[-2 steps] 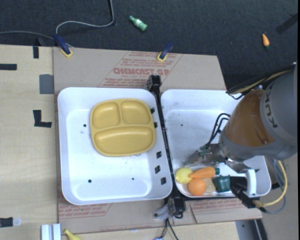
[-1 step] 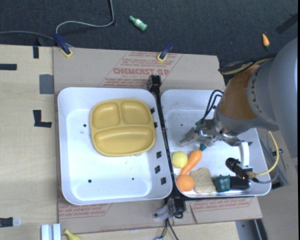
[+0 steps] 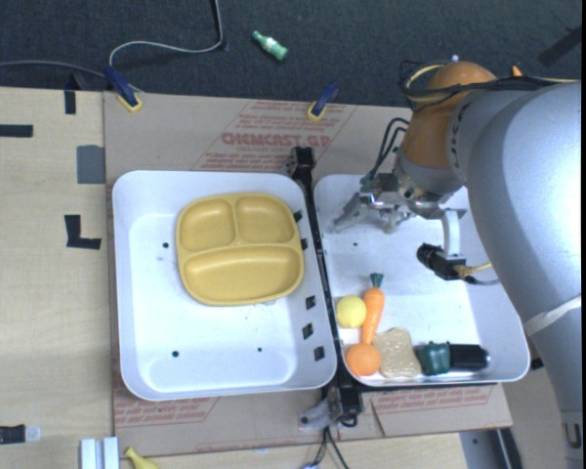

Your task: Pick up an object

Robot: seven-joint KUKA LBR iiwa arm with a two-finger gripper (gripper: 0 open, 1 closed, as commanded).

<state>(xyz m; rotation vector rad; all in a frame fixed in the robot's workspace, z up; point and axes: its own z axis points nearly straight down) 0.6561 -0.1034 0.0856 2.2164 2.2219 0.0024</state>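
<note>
Objects to pick lie in two white bins on the tabletop (image 3: 39,301). Arm (image 3: 537,193): big smooth grey cylinder coming in from the right, with an orange band (image 3: 439,130) above the wrist. Cardboard sheet (image 3: 176,135): brown, red print, flat under both bins.

Left bin (image 3: 146,291): shallow white plastic, rounded corners. It holds one tray (image 3: 240,247), mustard-yellow, glossy, a rounded rectangle with three compartments, two small at the back and one long in front. The tray lies flat toward the bin's back.

Right bin (image 3: 410,291): same make, side by side with the left bin, a black strip (image 3: 308,252) running along the seam. Jaws: bare metal, hanging over the rear half of the right bin. They look spread apart with nothing between them, well apart from the items.

The items cluster at the right bin's front edge:
- Carrot (image 3: 372,313): orange, tapered, smooth, green tip pointing to the back.
- Marker-like piece (image 3: 454,358): black body, green end, lying crosswise in the front right corner.
- Slab (image 3: 398,353): tan, speckled, rough, a rounded square between the orange ball and the marker-like piece.
- Orange ball (image 3: 362,361): at the carrot's front end, touching the slab.
- Yellow ball (image 3: 351,311): just left of the carrot, touching it.

Green bit (image 3: 271,45): small, lying on the dark carpet behind the tabletop.
</note>
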